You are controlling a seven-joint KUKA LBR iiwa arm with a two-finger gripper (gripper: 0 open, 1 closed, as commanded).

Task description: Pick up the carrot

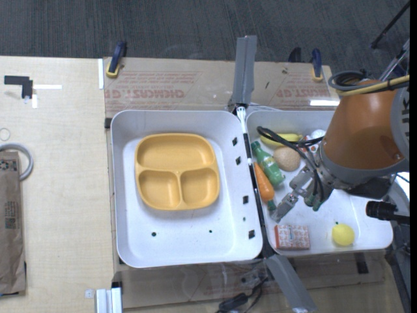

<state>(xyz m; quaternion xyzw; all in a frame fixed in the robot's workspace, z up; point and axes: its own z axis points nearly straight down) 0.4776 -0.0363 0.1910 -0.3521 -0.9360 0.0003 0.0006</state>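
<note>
Closest to cam is the arm's orange band (361,129), big and blurry over the right bin (374,240). The carrot (264,181) lies in that bin's left part, right against the divider wall, long axis running roughly up-down in my view. It's untouched, nothing around it. Just above it sits a green bottle (267,160), touching or nearly so; a beige egg-like item (286,158) is beside that, w/ a yellow banana (287,137) further back. The gripper (291,197) hangs just right of the carrot, fingers slightly spread as far as I can make out, nothing between them. Near the front wall are a small red box (292,237) and a lemon (343,235). Left bin (130,240) holds a yellow divided plate (176,171). Progress, as I judge it: approach mostly done, grasp not yet made. Left to do: shift over the carrot, descend, close, lift.
</note>
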